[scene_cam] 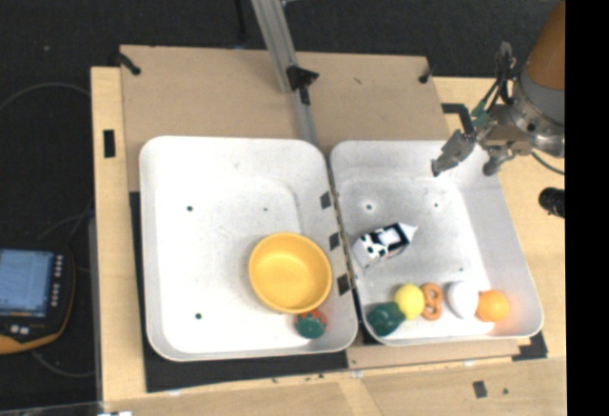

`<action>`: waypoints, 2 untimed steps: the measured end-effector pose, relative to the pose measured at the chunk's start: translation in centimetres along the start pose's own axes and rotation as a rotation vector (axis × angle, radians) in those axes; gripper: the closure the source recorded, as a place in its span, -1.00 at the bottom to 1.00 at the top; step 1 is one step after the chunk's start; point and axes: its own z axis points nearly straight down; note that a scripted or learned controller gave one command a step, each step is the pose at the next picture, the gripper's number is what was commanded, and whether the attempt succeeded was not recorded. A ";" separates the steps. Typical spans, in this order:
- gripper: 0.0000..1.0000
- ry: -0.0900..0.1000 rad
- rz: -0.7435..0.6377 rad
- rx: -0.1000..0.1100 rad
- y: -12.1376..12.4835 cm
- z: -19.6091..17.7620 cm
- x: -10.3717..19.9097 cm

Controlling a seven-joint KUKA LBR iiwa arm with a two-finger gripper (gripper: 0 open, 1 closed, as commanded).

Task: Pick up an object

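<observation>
End effector above the right bin's far right corner, objects crowded along its near edge.

We see the end effector point(468, 152) over the far right corner of the right bin point(419, 167), its two fingers spread apart with nothing between them. The far half of that bin is bare, leaving open room. A black-and-white cow toy point(383, 244) lies near the bin's left wall, its long axis slanting from near-left to far-right. Along the near edge sit a dark green piece point(385, 317), a yellow ball point(410, 301), an orange ring point(432, 301), a white ball point(462, 299) and an orange ball point(493, 306), packed close in a row against the wall. In the left bin point(190, 176) a yellow bowl point(289, 271) stands upright near the near right corner, with a small green-and-orange piece point(310, 324) just beside it at the near rim.
</observation>
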 end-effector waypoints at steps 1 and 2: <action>-1.00 0.000 0.000 0.000 0.0 0.0 0.0; -1.00 -0.001 0.004 0.007 -0.2 6.1 -0.9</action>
